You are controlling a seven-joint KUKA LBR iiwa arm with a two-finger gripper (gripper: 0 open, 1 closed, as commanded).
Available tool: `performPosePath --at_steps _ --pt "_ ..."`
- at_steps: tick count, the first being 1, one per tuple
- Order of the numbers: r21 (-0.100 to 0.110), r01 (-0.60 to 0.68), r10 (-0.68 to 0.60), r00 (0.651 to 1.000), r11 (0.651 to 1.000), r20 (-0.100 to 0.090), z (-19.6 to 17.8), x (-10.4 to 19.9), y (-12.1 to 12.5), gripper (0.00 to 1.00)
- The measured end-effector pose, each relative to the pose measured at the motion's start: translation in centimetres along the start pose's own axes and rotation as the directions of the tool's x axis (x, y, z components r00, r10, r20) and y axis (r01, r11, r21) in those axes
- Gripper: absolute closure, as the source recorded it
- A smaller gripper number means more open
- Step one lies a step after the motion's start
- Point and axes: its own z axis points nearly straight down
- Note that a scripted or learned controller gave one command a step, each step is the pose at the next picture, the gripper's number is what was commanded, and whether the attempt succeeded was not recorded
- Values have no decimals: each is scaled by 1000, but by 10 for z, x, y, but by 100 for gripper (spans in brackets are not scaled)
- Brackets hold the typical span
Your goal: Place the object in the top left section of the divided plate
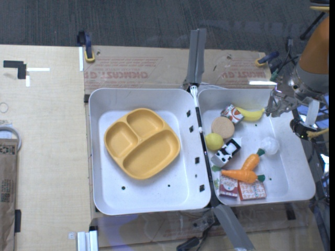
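Red boxes (242, 189) by carrots (245, 170) | banana (249, 113) near gripper (276, 106), grasp cannot be told | divided plate (142, 143) apart

Pale wooden bench (42, 156) below dark grey carpet (136, 9), brown cardboard (141, 67) between.

Divided plate (142, 143) is sitting in left bin (104, 192). Right bin (298, 184) is holding banana (250, 113) at the back, lemon (213, 140) near the divider, carrots (244, 170) in the middle, two small boxes (242, 189) at the front. Gripper (275, 106) is hanging over right bin's back right corner, beside banana.
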Motion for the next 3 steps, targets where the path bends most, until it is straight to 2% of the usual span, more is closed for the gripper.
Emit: performPosePath --at_steps 1,2,3 --pt "1 27 -27 1000 1000 -2 86 34 -92 100" --pt "-1 572 -572 820 820 -1 -13 61 -164 100" --pt "-1 614 -614 789 789 -1 -13 132 -203 100"
